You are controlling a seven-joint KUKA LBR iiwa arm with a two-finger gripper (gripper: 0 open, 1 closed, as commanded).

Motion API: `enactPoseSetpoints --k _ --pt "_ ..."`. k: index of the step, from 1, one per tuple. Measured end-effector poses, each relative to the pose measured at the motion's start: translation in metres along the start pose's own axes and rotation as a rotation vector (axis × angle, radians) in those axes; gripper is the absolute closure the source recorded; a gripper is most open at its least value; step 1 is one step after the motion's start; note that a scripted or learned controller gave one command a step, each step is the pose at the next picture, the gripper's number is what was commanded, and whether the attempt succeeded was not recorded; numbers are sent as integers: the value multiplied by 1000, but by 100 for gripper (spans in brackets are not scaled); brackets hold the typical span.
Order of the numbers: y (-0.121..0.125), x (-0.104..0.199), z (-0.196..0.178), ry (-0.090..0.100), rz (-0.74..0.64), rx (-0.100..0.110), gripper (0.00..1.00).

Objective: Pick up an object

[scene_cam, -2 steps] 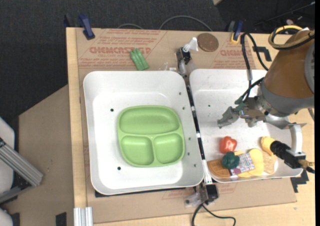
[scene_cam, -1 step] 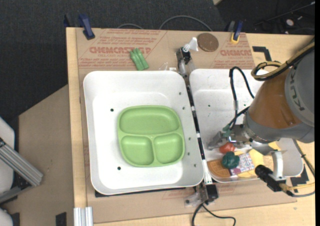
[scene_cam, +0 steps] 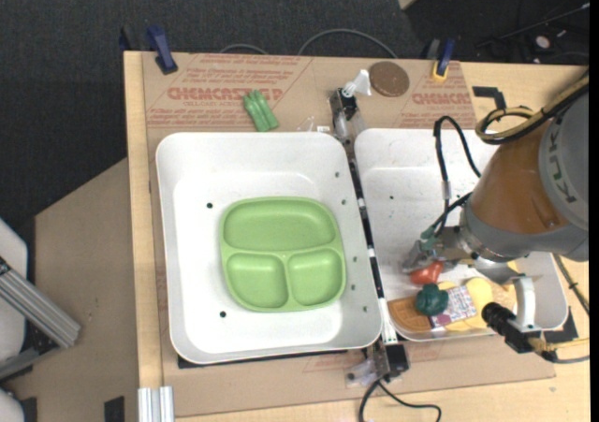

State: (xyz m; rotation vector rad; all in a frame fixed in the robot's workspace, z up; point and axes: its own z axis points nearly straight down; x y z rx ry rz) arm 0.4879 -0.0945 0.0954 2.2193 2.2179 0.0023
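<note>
My gripper (scene_cam: 429, 250) hangs low over the front part of the right bin (scene_cam: 402, 167), at the end of the grey arm with its orange band (scene_cam: 510, 191). Just below the gripper lies a small red object (scene_cam: 427, 273); whether they touch is unclear. In front of it sit a dark green object (scene_cam: 431, 299), a tan flat piece (scene_cam: 407, 315), a printed packet (scene_cam: 453, 310) and a yellow object (scene_cam: 480, 293), all crowded in the bin's front corner.
The left bin (scene_cam: 187, 224) holds a green divided plate (scene_cam: 281, 252). On the cardboard behind the bins lie a green clip (scene_cam: 261, 111) and a brown disc (scene_cam: 388, 80). A black cable (scene_cam: 449, 139) loops over the right bin.
</note>
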Motion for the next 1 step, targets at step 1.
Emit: enactPoseSetpoints --k 1 --pt "56 83 -94 2 -10 -8 100"
